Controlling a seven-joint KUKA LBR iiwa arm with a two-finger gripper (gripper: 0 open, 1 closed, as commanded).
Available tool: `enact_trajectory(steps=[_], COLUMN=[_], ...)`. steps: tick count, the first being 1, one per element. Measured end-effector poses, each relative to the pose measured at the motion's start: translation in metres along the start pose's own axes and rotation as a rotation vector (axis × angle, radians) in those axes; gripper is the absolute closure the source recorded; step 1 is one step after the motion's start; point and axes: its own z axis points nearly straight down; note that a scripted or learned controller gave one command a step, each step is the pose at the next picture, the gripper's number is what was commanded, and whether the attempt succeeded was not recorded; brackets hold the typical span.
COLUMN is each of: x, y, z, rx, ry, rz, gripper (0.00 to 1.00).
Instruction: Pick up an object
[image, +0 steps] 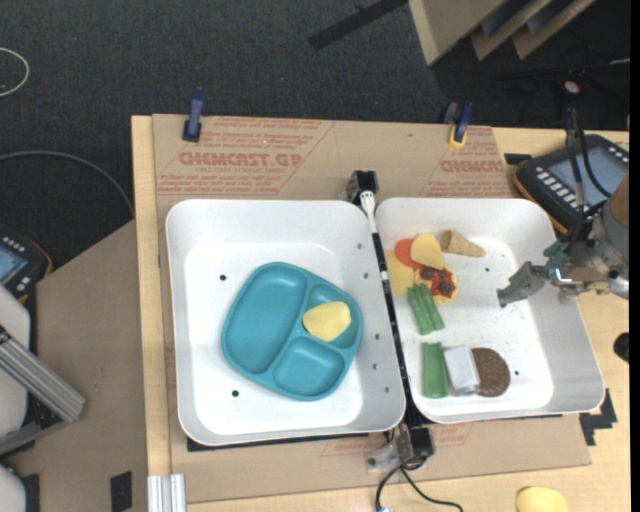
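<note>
The right bin (560, 390) holds several small objects on its left side: a yellow and red cluster (424, 258), a tan piece (462, 243), a green stick (425, 309), a second green piece (434, 369), a grey-white block (461, 369) and a brown disc (491, 371). My gripper (522, 283) hangs over the right half of this bin, to the right of the cluster and above the brown disc in the image. It stands apart from every object, and nothing is seen in it.
The left bin (200, 240) carries a teal divided plate (265, 330) with a yellow lump (327, 320) in one compartment. A black device (565, 180) sits behind the right bin. Clamps (194, 112) hold the cardboard base at the back.
</note>
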Motion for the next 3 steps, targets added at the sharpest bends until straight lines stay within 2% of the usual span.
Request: enact_trajectory(steps=[1, 2, 3], x=[-0.001, 0.1, 0.198], y=[-0.001, -0.01, -0.008], z=[-0.002, -0.071, -0.185], rx=[0.011, 0.007, 0.0], ry=[0.001, 0.005, 0.007], rz=[0.002, -0.009, -0.011], gripper=[1.0, 1.0, 1.0])
